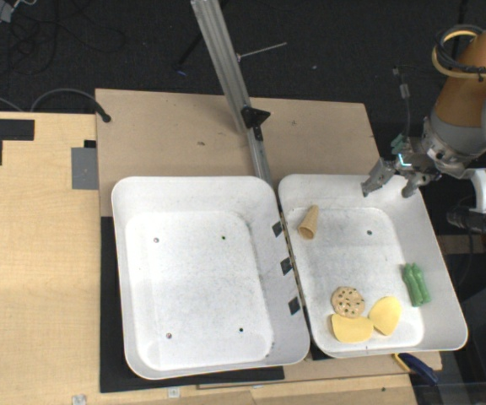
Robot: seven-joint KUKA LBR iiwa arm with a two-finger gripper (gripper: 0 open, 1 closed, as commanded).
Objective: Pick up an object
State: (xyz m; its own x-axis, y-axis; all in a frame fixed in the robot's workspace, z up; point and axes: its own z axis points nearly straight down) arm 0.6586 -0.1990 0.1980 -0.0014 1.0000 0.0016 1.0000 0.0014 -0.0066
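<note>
The gripper (394, 180) hangs over the far right corner of the right bin (445, 285), its two fingers spread wide with nothing between them. All the loose things lie in that same bin, nearer to the camera than the claw. A small tan cone-shaped piece (309, 222) rests at the bin's left side, close to the wall shared with the left bin (142, 201), and well to the left of the fingers. A green piece (415, 283) lies along the right side, near of the claw and apart from it. Farthest from the claw, at the near end, a round brown cookie (348, 300) touches a yellow piece (351, 329), and a second yellow piece (386, 315) sits just beside them on the right.
</note>
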